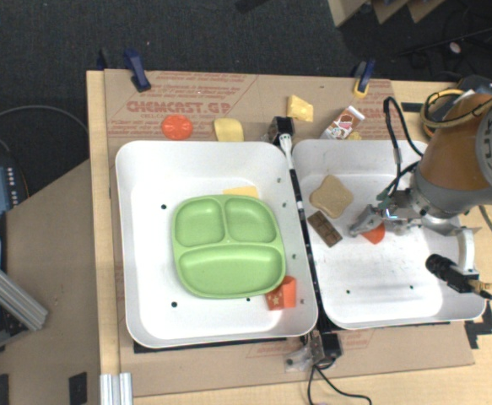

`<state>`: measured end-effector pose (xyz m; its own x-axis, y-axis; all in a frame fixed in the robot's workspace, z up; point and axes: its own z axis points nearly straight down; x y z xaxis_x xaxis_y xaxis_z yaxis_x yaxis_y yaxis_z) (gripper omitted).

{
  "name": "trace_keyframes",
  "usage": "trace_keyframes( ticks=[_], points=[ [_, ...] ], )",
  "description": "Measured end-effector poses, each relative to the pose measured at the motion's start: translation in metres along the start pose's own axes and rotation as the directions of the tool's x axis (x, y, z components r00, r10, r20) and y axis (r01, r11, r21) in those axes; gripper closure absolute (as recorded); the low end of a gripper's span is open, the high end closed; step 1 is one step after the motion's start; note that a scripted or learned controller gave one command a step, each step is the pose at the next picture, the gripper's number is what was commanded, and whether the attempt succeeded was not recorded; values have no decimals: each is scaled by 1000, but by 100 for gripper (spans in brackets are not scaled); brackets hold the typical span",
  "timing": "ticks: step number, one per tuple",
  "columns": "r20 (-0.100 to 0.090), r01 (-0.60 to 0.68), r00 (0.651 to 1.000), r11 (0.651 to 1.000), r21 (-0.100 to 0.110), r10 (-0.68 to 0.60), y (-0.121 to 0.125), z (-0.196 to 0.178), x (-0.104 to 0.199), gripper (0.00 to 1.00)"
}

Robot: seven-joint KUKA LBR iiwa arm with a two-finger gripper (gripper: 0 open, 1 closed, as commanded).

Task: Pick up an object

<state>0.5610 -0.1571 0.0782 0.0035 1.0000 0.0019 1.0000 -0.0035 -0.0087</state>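
Observation:
My gripper (370,222) is low in the right bin (397,298), near its middle, at the end of the grey and orange arm (453,163) reaching in from the right. A small red-orange piece (374,234) lies right under the gripper's tip, touching or nearly touching it. To the left of the gripper sit a tan bread-like slab (332,195) and a flat dark brown piece (323,228) on the bin floor.
The left bin (144,251) holds a green divided plate (227,245), an orange block (283,294) at its front right and a yellow piece (241,191) behind it. On the cardboard behind the bins lie an orange disc (176,126), yellow pieces (228,129) and a small packet (343,124).

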Motion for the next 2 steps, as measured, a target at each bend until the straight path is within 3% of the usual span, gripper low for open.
trace_keyframes(
  ticks=[1,2],
  points=[
    [3,1,1000,1000,-11,-1,3,-17,1,100],
    [-2,16,1000,1000,-18,-16,-13,-112,121,100]
  ],
)
